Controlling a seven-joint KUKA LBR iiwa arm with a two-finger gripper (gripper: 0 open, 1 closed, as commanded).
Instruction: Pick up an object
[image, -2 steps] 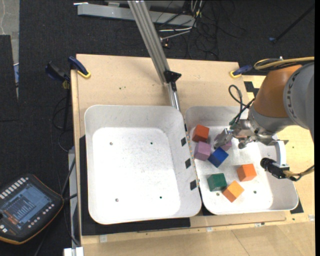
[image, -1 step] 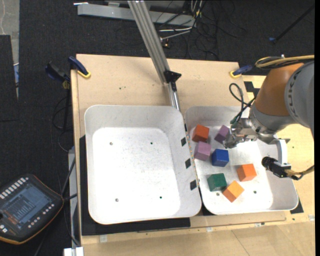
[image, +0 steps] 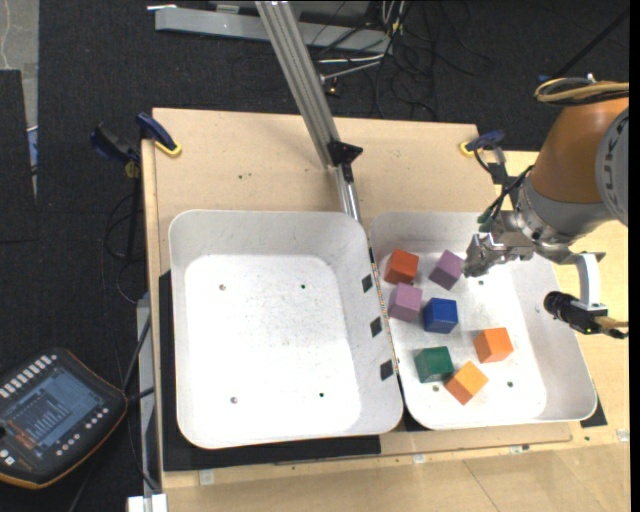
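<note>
The fingers (image: 476, 262) hang low in the right bin (image: 560, 395), just beside a purple cube (image: 447, 268); their opening is too blurred to tell. Beyond it lie orange (image: 402, 266), purple (image: 405, 301), blue (image: 440, 314), green (image: 434, 363) and two more orange cubes (image: 492, 344).

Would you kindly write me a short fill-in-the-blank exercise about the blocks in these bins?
1. The blue block lies in the ___ bin.
2. The gripper is nearest the ___ block.
3. The bin holds ___ blocks in all.
4. The green block touches a ___ block.

Missing words: right; purple; seven; orange
</note>
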